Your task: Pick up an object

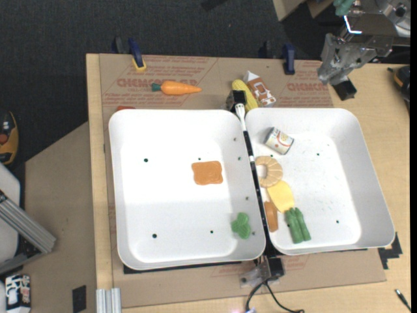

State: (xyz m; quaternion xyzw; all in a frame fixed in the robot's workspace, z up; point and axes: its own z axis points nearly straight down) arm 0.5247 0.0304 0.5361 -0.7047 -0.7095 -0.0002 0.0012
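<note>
Lying flat in the left bin [130, 175], an orange toast slice [207, 173]; gripper [337, 67] fingers unreadable

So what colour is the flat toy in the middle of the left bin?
Orange flat toy, clear in the camera view.

Two smooth, glossy white plastic bins [176, 240] rest on matt brown cardboard [104, 175].

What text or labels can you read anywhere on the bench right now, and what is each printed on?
"CHEM...": red print on the cardboard sheet behind the bins, partly covered by the toy carrot; the rest is too blurred to read.
A matching red print near the sheet's right corner: unreadable.
Small can in the right bin: label too small to read.
</note>
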